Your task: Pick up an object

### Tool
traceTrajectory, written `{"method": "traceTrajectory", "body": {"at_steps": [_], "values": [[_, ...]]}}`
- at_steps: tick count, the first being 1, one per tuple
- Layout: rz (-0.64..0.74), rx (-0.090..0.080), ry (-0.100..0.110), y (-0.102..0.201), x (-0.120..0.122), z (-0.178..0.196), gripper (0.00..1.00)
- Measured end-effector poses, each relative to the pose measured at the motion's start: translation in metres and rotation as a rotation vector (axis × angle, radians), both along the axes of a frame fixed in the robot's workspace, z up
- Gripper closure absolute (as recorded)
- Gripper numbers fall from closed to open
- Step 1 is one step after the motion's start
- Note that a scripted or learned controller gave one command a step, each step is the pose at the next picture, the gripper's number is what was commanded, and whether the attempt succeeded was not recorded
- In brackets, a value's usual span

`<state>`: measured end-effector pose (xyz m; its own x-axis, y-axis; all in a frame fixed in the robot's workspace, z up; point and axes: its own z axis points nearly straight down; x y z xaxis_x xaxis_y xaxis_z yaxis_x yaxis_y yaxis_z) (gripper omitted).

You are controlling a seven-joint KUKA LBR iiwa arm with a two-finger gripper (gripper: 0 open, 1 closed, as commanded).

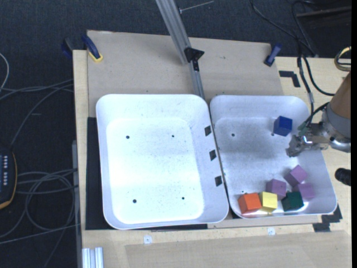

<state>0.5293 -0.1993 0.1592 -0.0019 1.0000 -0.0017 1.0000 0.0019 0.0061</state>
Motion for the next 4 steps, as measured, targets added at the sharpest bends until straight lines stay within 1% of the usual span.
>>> {"method": "traceTrajectory", "body": {"at_steps": [1, 2, 3, 4], "values": [[0.000, -0.001, -0.003, 0.000, 0.005, 0.065, 1.00], [0.000, 0.000, 0.003, 0.000, 0.006, 0.062, 1.00], [0.005, 0.005, 0.005, 0.051, 0.001, 0.076, 1.00], [0.006, 0.006, 0.007, 0.108, -0.014, 0.083, 1.00]]}}
